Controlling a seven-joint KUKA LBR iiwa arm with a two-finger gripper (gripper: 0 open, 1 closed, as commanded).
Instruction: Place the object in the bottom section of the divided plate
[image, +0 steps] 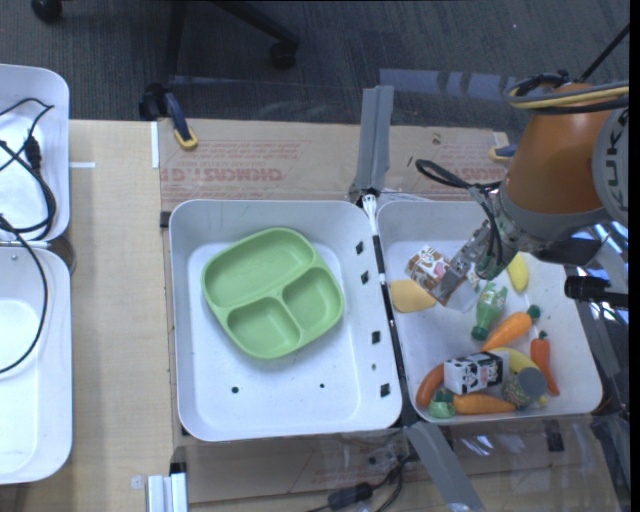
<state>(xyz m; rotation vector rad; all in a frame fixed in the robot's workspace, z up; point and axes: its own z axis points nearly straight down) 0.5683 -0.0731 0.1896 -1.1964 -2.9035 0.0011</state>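
The jaws (452, 282) hang in the right bin (590, 345) touching a yellow toy (410, 296); their opening cannot be told.

This looks like a robot lab. A big grey and orange arm (560, 160) reaches over a wooden surface (110, 300) with two white bins (185, 330). One bin holds toy food (490, 375), the other a green plate (272, 292). Black cables (25, 190) lie at the left, and chair legs (240, 30) stand on grey carpet.
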